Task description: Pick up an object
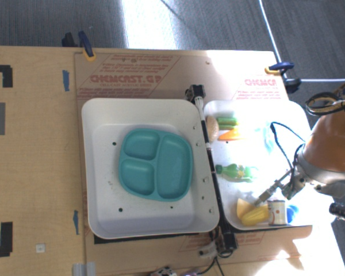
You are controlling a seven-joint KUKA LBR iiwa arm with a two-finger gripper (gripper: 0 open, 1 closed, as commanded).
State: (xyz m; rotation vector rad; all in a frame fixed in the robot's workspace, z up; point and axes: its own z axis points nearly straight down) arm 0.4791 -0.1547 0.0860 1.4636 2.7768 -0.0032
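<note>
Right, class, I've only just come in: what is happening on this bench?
A grey robot arm reaches from the right into the right white bin. Its claw sits low, just above a yellow plastic toy near the front edge. The left white bin holds a teal divided plate.

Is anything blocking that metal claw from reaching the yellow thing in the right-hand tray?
Nothing visible does. The gripper hangs right at the top edge of the yellow object in the right bin. A small white box lies beside the yellow object, on its right, not between them.
</note>
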